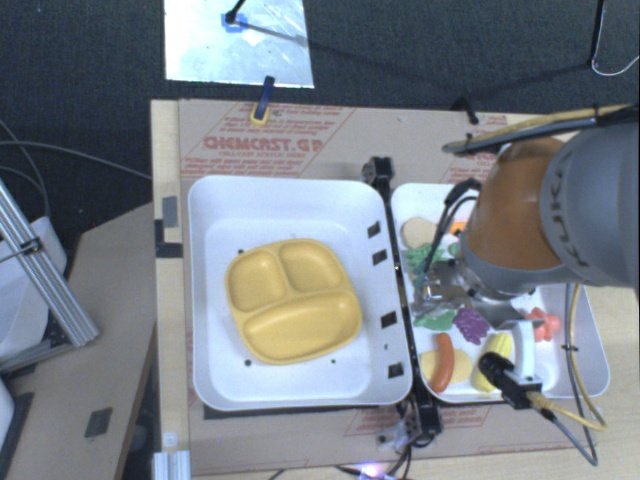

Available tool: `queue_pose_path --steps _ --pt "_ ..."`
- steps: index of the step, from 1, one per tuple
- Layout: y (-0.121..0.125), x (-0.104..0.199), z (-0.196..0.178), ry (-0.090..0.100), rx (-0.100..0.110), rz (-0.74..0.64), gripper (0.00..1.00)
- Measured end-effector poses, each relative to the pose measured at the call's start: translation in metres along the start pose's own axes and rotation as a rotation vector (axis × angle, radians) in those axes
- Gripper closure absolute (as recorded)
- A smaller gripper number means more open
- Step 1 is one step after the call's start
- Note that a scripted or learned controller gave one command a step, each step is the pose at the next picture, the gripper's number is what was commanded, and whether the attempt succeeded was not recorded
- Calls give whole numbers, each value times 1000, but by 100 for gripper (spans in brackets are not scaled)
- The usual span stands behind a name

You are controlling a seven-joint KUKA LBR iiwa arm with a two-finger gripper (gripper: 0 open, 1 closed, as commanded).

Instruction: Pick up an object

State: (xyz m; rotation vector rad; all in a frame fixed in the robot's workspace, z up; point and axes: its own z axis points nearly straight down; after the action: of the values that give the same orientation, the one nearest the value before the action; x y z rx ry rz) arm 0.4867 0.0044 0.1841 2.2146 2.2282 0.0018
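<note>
Red "CHEMCAST" lettering (262, 144) marks the cardboard (330, 128) beneath both bins.

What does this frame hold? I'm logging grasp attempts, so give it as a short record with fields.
left bin: holds a yellow divided plate
right bin: holds toy food, including purple grapes, a sausage, a round beige piece
arm: over the right bin, covering much of it
pincer: low among the food by the bin's left wall; grasp cannot be judged

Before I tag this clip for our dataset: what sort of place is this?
Probably a robotics lab bench: a KUKA arm over two white bins, toy food, loose cables.
</note>
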Motion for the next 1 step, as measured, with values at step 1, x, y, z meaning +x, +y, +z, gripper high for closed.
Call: queue_pose_path --steps 1 --pt "56 6 -42 -1 -8 0 100"
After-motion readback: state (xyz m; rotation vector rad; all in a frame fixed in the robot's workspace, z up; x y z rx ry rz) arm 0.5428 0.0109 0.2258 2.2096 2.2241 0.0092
